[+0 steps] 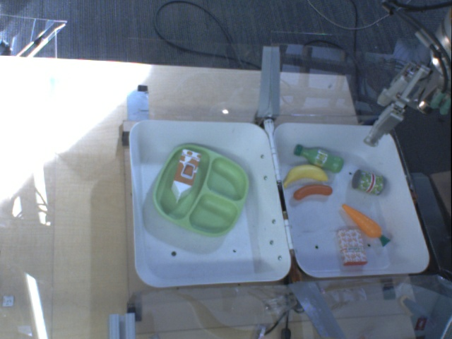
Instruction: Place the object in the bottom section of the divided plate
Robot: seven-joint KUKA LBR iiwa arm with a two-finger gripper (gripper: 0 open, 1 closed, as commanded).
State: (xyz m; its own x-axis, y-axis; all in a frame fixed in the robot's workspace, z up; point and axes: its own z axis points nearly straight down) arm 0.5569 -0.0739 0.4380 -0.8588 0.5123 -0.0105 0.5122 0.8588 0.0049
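Observation:
A green divided plate [239,202] lies in the left bin [212,267]. A small orange and white carton [187,167] rests in the plate's long left section. The plate's two smaller sections sit to the carton's right, one upper and one lower. My gripper [372,138] hangs over the far right corner of the right bin [402,260], above and right of a green can [368,182]. I see nothing in the gripper.
The right bin holds a green bottle [319,158], a banana [305,174], a red sausage [312,191], a carrot [364,222] and a red patterned box [351,246]. A small clear bottle [138,103] stands on the bench behind the left bin.

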